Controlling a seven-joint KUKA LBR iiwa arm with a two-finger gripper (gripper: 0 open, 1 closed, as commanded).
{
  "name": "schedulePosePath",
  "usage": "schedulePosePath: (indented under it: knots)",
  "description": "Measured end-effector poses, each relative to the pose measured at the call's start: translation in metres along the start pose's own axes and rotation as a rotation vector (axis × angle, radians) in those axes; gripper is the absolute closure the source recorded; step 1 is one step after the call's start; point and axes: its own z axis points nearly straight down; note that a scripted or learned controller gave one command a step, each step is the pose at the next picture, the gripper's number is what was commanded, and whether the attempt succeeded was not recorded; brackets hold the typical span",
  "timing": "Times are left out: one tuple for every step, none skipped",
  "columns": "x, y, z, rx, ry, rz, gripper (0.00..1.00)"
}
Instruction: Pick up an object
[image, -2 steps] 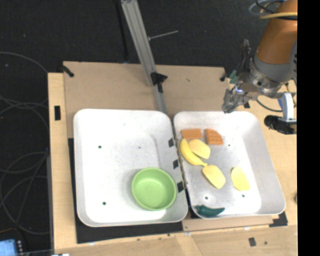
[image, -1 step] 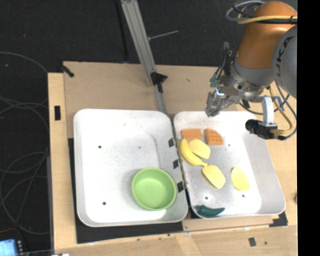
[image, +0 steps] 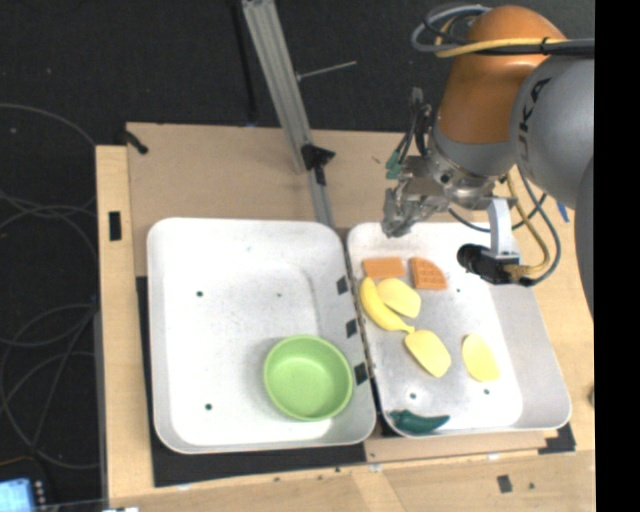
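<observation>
Hovering over the far edge of the right bin (image: 515, 320), the tool (image: 398, 222) sits close to the bin's back left corner, and nothing has been picked up yet. Whether it is open or closed cannot be told from this angle, and I can make out nothing in its hold. By my reading the task is at its start. The approach is under way, while choosing a target, descending, gripping and lifting are all left to do.

Every likely target lies in the right bin. Two flat orange pieces sit side by side near its back, the left orange piece (image: 383, 268) nearest the tool and the right orange piece (image: 427, 273) just beside it. Below them a banana (image: 376, 310) curves along the bin's left wall, with a yellow chunk (image: 401, 296) touching it. Two more yellow pieces lie apart toward the middle, one (image: 428, 352) near the banana's lower end and one (image: 480, 357) further right. A dark green thing (image: 420, 422) rests against the near wall.

The left bin (image: 220, 290) holds a single green bowl (image: 308, 377), upright in its near right corner. Both bins rest on a tan surface (image: 220, 170).
</observation>
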Motion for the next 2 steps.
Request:
schedulePosePath:
  knots:
    - [0.048, -0.002, 0.016, 0.0, -0.001, 0.004, 1.0]
    - [0.091, 0.0, 0.023, 0.001, 0.0, 0.0, 1.0]
